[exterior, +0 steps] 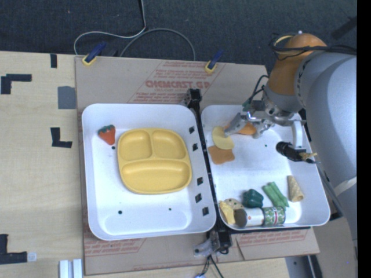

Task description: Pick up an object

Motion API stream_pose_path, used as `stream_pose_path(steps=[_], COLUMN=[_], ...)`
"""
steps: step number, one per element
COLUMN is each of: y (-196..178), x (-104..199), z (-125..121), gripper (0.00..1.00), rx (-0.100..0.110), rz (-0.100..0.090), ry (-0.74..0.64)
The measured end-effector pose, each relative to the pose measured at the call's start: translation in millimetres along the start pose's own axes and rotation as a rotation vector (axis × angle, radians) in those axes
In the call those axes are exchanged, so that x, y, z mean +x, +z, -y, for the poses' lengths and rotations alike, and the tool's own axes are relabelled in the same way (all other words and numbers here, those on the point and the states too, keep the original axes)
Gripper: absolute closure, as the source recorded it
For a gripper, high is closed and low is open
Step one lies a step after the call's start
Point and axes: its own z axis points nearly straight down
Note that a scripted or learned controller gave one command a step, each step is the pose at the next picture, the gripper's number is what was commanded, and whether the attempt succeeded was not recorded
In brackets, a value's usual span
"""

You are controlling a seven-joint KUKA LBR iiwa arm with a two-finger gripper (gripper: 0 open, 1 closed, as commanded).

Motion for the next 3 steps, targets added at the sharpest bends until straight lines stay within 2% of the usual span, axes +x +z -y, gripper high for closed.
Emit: stream_pose_path(steps=[1, 2, 3], y=[0, 0, 0], x=[8, 6, 22], z=[1, 1, 1], gripper=[0.00, 0.00, 0.00], rx=[-0.005, -0.004, -0.006], rz=[0.018, 0.015, 0.021], ry=[0.005, 0.004, 0.006])
